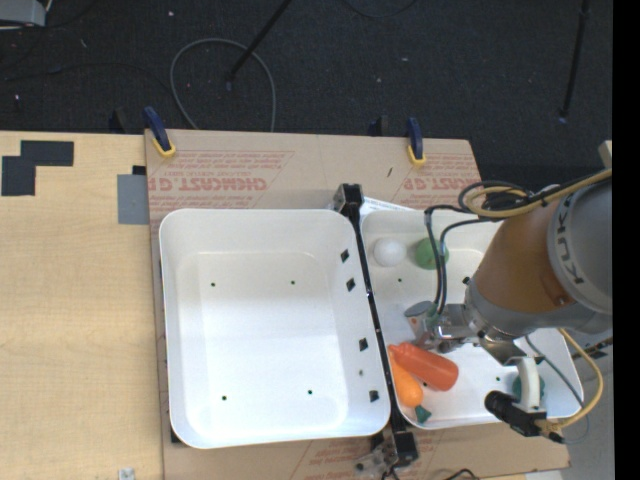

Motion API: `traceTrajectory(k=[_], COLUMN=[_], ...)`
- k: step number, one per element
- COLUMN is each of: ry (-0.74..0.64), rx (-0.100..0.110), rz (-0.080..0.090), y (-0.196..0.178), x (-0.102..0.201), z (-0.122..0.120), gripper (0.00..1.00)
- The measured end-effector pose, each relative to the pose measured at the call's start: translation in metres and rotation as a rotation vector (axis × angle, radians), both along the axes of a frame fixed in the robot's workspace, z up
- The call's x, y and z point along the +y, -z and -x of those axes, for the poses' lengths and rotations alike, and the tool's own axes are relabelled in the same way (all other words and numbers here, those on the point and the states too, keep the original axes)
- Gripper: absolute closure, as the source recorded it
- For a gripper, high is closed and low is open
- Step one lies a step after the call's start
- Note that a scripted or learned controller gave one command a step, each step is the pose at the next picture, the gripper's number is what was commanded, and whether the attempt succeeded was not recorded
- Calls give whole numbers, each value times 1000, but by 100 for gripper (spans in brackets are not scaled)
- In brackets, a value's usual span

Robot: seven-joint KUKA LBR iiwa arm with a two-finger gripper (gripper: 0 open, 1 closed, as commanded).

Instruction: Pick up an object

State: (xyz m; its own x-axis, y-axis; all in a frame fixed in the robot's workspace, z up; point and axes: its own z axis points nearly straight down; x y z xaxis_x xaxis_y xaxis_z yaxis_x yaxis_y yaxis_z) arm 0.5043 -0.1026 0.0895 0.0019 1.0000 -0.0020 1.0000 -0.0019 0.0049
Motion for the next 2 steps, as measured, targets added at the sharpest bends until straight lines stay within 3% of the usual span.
traceTrajectory(k=[1, 2], ry=[1, -9], rx=[3, -4], rz=[-1, -4], y=[-8, -101], x=[0, 76], z=[1, -67], gripper=[100, 100])
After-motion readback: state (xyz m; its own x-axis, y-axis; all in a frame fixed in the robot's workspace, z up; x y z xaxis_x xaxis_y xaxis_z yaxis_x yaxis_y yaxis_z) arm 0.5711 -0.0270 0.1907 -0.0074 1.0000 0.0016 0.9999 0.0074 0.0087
